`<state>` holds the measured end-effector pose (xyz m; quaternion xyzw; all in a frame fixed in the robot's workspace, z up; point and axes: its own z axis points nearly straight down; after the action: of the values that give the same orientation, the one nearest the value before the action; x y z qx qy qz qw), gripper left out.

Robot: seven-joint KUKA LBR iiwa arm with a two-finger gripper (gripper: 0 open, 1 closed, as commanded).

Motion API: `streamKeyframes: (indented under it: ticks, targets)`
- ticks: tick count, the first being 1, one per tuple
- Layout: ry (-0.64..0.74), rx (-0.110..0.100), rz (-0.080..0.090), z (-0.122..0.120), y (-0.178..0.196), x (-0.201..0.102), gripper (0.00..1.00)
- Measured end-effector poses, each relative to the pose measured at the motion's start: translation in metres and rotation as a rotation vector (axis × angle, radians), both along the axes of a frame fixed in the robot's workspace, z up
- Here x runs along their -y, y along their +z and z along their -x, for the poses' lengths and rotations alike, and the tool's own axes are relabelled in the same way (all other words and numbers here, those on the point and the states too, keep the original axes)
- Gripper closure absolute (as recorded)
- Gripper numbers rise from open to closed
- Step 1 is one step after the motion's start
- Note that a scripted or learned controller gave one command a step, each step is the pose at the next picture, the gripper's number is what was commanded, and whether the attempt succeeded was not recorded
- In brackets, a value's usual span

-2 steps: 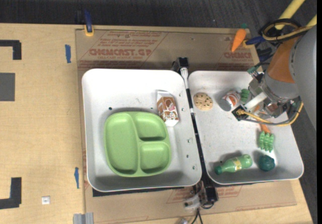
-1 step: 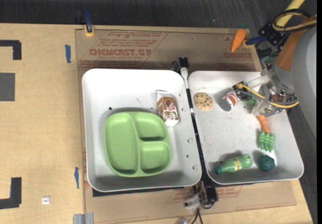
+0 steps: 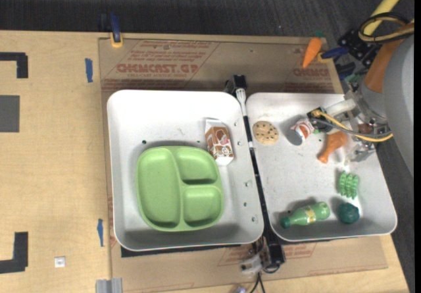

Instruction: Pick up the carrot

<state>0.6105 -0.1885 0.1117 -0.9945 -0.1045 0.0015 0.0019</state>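
Orange carrot (image 3: 332, 146) in right bin (image 3: 289, 219), gripper (image 3: 352, 128) just beside; can't tell its state. We centre over carrot before lifting.

Two white bins: the left bin (image 3: 125, 153) has one green divided plate (image 3: 177, 186) and one snack packet (image 3: 219, 142). The right bin (image 3: 289, 173) has one cookie (image 3: 265, 132), one carrot (image 3: 332, 145), one green bottle (image 3: 305, 214).
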Motion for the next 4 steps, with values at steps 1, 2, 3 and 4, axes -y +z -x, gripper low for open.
streamKeyframes:
  ticks: [1,2,3,4]
  targets:
    - [-0.008,-0.003,-0.012,-0.022,-0.022,0.022,0.00]
    - [0.115,-0.010,-0.015,-0.044,0.003,0.029,0.00]
    - [-0.001,-0.010,-0.021,-0.046,-0.023,0.025,0.00]
    - [0.037,0.004,0.003,-0.021,0.091,0.035,0.00]
